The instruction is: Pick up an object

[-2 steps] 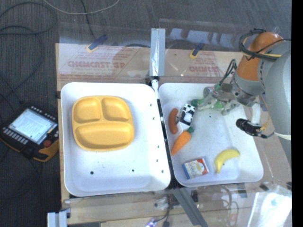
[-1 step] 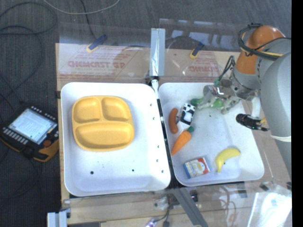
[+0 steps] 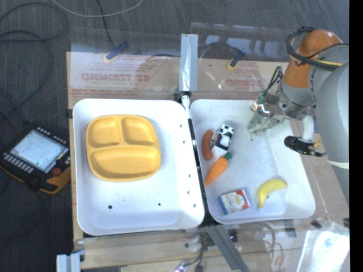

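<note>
Hanging over the far right part of the right bin point(image 3: 295, 208), the tool point(image 3: 261, 121) had its fingers apart and gripped nothing. Below it lay a banana point(image 3: 269, 190), a carton point(image 3: 234, 201), a carrot point(image 3: 216, 169), a sausage point(image 3: 207, 144) and a cow toy point(image 3: 224, 136). A yellow tray point(image 3: 122, 147) sat in the left bin point(image 3: 136, 208).

Red "CHEMCAST" lettering — partly legible — on the clear sheet point(image 3: 122, 75).

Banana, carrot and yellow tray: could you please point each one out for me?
banana point(image 3: 270, 190), camera view, middle of its curved body.
carrot point(image 3: 216, 170), camera view, middle of its orange root.
yellow tray point(image 3: 123, 147), camera view, the ridge between its compartments.
</note>
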Action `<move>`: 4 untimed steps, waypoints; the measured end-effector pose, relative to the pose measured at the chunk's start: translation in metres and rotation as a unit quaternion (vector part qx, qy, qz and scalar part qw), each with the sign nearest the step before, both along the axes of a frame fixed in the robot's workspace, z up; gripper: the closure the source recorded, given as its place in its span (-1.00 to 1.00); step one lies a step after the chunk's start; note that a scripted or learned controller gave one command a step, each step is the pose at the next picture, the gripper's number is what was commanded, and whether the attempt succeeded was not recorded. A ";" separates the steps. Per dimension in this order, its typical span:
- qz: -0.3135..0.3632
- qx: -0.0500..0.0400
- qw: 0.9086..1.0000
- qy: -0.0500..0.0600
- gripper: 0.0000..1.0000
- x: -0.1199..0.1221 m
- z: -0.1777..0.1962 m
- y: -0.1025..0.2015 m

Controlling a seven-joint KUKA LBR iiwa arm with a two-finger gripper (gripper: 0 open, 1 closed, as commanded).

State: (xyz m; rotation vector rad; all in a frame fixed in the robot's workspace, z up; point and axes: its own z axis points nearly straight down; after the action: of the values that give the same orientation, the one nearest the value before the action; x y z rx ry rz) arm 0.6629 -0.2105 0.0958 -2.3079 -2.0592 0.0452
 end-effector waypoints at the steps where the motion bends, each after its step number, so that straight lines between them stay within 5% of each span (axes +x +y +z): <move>1: 0.001 0.001 1.000 -0.001 -1.00 0.001 0.000 0.001; 2: 0.001 -0.001 1.000 0.001 1.00 0.000 0.009 0.001; 3: 0.001 -0.002 1.000 0.002 -1.00 0.000 0.008 0.000; 4: 0.002 -0.004 1.000 0.004 1.00 -0.001 0.016 0.001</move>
State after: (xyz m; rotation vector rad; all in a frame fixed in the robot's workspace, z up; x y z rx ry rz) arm 0.6623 -0.2099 0.1121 -2.3043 -2.0639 0.0607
